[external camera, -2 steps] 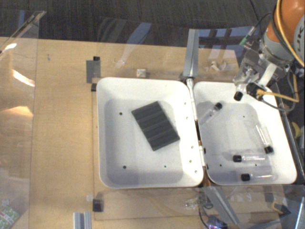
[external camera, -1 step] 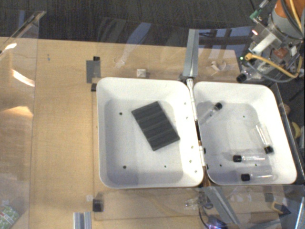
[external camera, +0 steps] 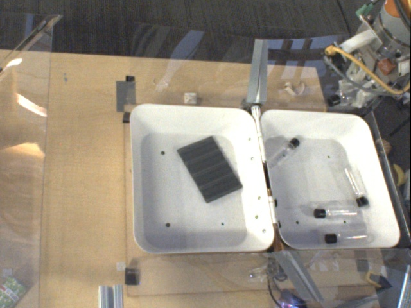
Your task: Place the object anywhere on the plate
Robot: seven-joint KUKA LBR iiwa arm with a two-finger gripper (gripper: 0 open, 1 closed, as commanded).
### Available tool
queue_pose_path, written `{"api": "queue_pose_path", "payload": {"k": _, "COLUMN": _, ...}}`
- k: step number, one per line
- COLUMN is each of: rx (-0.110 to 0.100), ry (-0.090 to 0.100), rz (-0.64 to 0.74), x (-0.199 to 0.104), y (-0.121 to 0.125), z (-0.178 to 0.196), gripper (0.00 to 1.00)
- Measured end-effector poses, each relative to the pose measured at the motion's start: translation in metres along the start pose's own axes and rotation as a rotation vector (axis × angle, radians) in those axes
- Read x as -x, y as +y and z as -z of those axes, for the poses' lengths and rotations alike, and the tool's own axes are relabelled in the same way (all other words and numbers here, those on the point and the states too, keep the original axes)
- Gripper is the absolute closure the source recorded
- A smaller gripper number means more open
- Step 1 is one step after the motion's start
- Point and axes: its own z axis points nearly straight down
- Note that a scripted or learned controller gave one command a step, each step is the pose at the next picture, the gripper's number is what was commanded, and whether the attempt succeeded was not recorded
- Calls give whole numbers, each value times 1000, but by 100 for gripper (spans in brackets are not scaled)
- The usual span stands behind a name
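Clear tubes lie in the right bin (external camera: pixel 379 172); the dark ridged plate (external camera: pixel 209 169) sits in the left bin.
The nearest tube (external camera: pixel 282 151), just right of the divider, looks light, slick and breakable: grip mid-body. Gripper (external camera: pixel 359 88) state unclear.

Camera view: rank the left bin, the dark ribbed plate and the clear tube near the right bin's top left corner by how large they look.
1. left bin, clearly the largest.
2. dark ribbed plate, lying inside that bin.
3. clear tube with a black cap, the smallest by far.
No close calls here.
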Motion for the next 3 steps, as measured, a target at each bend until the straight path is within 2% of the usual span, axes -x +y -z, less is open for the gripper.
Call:
{"api": "queue_pose_path", "payload": {"k": 2, "rx": -1, "ry": -1, "rz": 59, "x": -3, "y": 2, "z": -23, "gripper": 100}}
{"api": "queue_pose_path", "payload": {"k": 3, "rx": -1, "ry": 1, "rz": 130, "x": -15, "y": -28, "z": -35, "gripper": 100}}
